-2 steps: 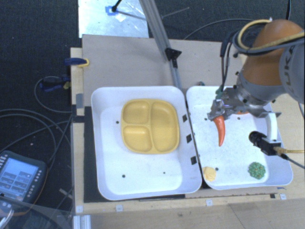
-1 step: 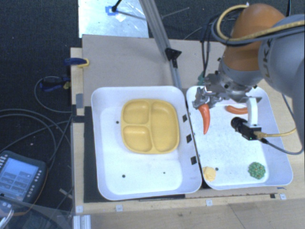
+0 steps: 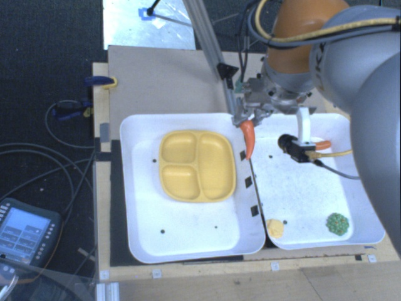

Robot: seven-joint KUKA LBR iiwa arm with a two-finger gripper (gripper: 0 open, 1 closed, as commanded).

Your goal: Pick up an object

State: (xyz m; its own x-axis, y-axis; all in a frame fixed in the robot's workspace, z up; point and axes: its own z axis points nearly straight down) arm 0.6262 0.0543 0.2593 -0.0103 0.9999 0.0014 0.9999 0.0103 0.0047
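Above seam between two white bins, claw (image 3: 249, 119) clenched on orange carrot (image 3: 249, 140); fingertips partly masked by wrist housing. Carrot hangs near upright, long axis vertical, tip down, just over right bin (image 3: 313, 231) left rim. Yellow divided plate (image 3: 196, 165) fills left bin (image 3: 141, 231) centre. Green ball (image 3: 338, 223) and small yellow piece (image 3: 275, 227) near right bin's front edge, well apart from carrot.

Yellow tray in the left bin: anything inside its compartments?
Nothing visible inside the yellow tray: all three compartments look bare. It sits flat in the left bin. What lies under the tray is covered.
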